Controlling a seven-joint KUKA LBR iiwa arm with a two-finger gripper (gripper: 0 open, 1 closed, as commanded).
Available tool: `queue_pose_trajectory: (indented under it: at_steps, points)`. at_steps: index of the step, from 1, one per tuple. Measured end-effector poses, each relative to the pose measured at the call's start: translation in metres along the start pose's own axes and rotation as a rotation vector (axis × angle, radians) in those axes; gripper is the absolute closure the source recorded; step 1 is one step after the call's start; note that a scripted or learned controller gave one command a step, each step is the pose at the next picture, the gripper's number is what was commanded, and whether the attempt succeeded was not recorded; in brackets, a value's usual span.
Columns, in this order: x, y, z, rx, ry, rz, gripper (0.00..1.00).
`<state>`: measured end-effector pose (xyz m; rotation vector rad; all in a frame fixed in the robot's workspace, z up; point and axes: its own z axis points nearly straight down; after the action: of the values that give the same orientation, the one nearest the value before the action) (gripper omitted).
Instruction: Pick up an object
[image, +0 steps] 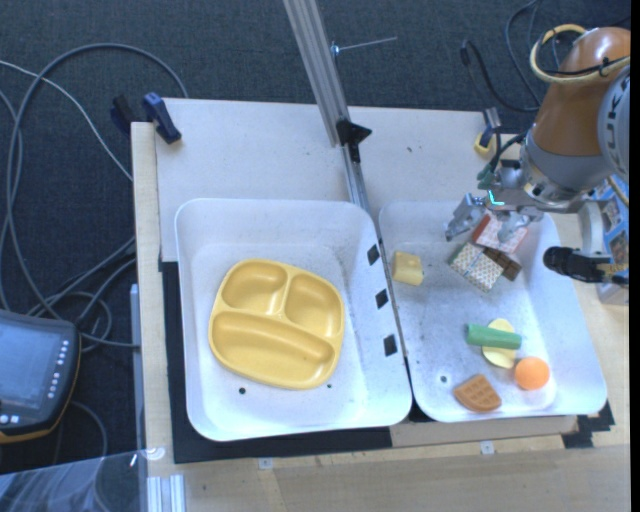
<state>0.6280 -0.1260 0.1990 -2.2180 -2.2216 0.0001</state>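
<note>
My gripper (489, 228) hangs low over the far part of the right bin (570, 310). Directly under it, and partly covered by it, is a tilted box with a checkered pattern (476, 265), with a red-and-white part showing at its top. I cannot tell whether the box is touched or held. Other objects in the right bin are a pale yellow block (407, 268), a green stick (493, 336) lying on a yellow disc (499, 355), an orange ball (532, 373) and a brown waffle-like piece (477, 393).
The left bin (195, 330) holds a yellow divided plate (277, 322). A slanted metal rail (335, 90) runs down between the two bins. The arm's orange-banded wrist (585, 80) stands above the right bin's far right corner. Cables lie on the floor at left.
</note>
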Motion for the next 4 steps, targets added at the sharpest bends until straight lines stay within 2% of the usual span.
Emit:
queue_pose_trajectory:
  at_steps: [1,2,3,4]
  points:
    - [-0.007,-0.004,0.060,0.006,0.000,0.002,0.00]
    - [-0.008,-0.001,0.102,-0.007,-0.006,0.001,0.00]
    - [-0.007,0.002,0.087,-0.016,-0.005,0.000,1.00]
    - [-0.010,0.006,0.042,-0.008,-0.003,0.000,1.00]
